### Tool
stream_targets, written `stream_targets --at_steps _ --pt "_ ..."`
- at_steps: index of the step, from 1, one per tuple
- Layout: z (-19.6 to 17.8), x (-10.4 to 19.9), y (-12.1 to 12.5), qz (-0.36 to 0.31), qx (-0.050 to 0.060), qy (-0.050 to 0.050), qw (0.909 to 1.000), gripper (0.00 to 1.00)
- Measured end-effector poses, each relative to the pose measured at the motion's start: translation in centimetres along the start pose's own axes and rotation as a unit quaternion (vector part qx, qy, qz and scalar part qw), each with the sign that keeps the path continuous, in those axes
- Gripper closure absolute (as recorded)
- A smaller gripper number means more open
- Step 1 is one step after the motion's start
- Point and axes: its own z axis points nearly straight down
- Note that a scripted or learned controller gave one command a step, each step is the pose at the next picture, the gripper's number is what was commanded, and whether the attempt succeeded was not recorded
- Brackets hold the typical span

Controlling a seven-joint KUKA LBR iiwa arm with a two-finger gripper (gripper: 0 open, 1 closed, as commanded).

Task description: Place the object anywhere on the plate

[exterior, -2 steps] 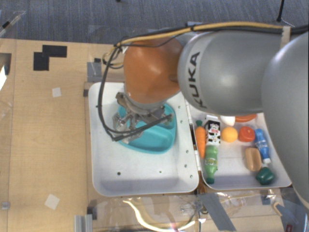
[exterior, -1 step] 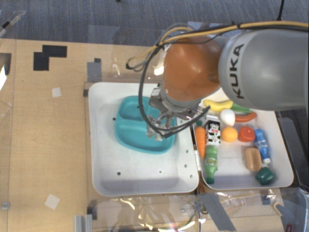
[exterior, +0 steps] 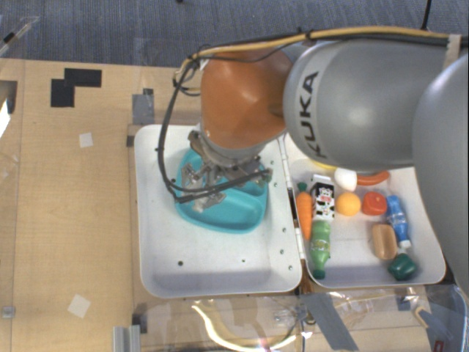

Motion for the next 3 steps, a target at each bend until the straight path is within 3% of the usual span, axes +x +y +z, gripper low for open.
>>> stream_targets --at_steps 1,2,3 --pt "0.0 0.1 -0.1 0.001 0.000 0.001 1.0000 0.00" --pt "-1.3 -0.3 -0.1 -0.001 0.002 -0.005 1.0000 1.00" --pt "-1.3 -0.3 -0.1 -0.001 0.002 -0.005 1.0000 0.00"
